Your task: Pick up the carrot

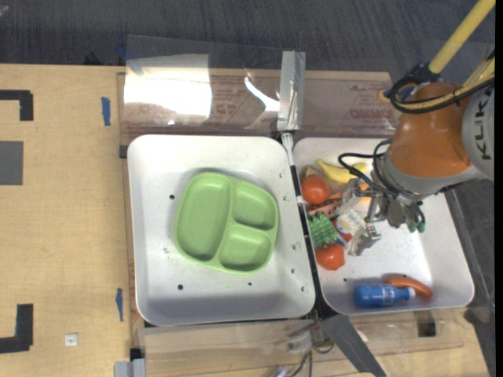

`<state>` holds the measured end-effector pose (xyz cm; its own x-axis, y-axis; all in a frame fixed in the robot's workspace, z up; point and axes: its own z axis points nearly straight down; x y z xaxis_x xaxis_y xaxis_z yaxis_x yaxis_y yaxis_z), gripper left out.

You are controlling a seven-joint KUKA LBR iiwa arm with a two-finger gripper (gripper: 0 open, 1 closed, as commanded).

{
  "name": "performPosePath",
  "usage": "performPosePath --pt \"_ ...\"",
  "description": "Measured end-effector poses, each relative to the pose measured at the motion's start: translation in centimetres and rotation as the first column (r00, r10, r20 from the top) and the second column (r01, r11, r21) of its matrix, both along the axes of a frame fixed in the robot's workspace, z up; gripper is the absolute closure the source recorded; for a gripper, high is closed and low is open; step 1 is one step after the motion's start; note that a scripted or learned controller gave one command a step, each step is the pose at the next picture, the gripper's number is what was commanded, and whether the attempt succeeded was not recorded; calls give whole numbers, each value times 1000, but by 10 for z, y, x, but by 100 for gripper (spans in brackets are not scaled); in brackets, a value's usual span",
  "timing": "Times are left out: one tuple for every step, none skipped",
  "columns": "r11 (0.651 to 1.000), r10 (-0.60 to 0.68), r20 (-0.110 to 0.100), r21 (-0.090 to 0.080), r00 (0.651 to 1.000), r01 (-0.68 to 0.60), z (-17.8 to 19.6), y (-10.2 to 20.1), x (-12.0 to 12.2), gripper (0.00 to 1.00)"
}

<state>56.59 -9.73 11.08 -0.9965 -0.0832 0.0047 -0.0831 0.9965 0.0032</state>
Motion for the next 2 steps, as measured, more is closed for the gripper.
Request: performPosePath --pt "998 -65 11 -7 998 65 -13 -1 60 0" --pt "998 -62 41 -5 997 63 3 2 67 100"
